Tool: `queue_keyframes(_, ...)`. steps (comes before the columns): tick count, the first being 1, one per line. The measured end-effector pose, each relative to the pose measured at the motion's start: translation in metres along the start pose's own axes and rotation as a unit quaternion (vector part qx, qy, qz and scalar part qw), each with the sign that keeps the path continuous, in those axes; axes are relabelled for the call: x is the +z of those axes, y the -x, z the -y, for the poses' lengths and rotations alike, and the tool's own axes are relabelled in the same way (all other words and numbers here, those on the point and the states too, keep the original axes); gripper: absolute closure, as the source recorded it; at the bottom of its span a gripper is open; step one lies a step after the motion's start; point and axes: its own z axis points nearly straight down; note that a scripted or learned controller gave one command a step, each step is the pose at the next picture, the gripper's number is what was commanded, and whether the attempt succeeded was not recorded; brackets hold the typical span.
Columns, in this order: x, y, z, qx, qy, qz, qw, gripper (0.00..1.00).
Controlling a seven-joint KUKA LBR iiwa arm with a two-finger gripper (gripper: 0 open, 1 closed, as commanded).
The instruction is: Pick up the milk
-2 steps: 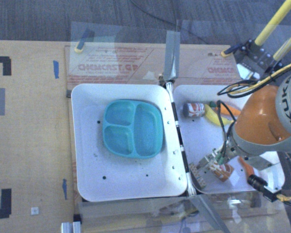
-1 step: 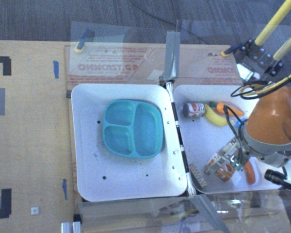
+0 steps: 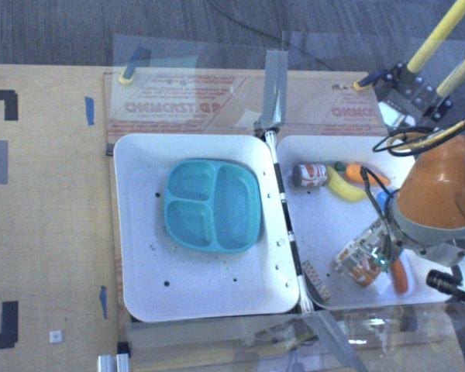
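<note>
The arm (image 3: 438, 184) is reaching in from 3 o'clock and is leaning over the right bin (image 3: 318, 231), its orange band sitting above the wrist. The gripper (image 3: 378, 253) is pointing down toward 7 o'clock of that bin, where the milk (image 3: 355, 260) is lying tilted on the floor – a small carton, apparently tipped on its side. The gripper is sitting right at the carton's 3 o'clock edge, seemingly touching it, which suits a grasp attempt on the task's item. How far the pincer is spread cannot be told, since wrist and cables are blurring into the carton, and nothing is proving a hold.

The other items are lying loose around it: a can (image 3: 310, 175) at 10 o'clock of the bin, a banana (image 3: 345, 186) just beside the can at its 3 o'clock, and a reddish sausage-like piece (image 3: 401, 276) at the milk's 4 o'clock. In the left bin (image 3: 139, 270), a teal divided plate (image 3: 213, 205) is resting near the centre – well apart from the work.
</note>
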Motion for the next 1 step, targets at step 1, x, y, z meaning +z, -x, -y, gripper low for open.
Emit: queue_keyframes(1,-0.0859,-0.0530,-0.0455,0.060,-0.007,-0.004,0.9981,1.00)
